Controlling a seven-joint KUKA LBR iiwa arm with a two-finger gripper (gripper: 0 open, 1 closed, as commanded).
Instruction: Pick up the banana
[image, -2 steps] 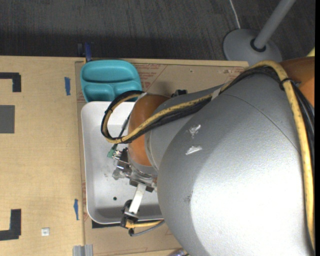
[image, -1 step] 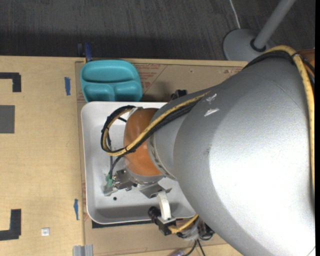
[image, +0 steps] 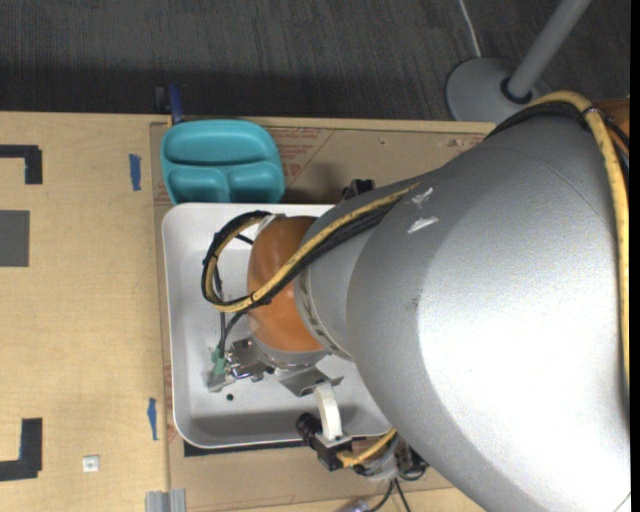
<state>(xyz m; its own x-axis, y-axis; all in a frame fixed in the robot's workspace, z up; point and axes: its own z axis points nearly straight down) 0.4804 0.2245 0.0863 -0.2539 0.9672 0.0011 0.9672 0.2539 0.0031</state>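
Honestly, I can't locate the banana: the arm (image: 480, 300) covers most of the white bin (image: 185, 300), and the bare strip of bin floor along its left side holds nothing yellow and fruit-shaped (the yellow loop there is the arm's cable (image: 215, 270)). So its heading and long axis can't be read; if it's in this bin, it sits under the arm. The hand (image: 240, 365) is low over the bin floor below the orange band (image: 275, 290), near the bin's left-front area, but I cannot tell its opening or whether it has hold of anything, as the wrist hardware blocks it. Handling judgement, from the task alone: a banana is light, fairly firm but bruisable, with smooth skin that can slip, and curved, so it rolls. Best hold is across the mid-body, squeezing perpendicular to the long axis, moderate force, not the tapered ends or stem. A teal tray (image: 220, 160) sits on the worktop (image: 80, 300) just behind the bin, out of the way.
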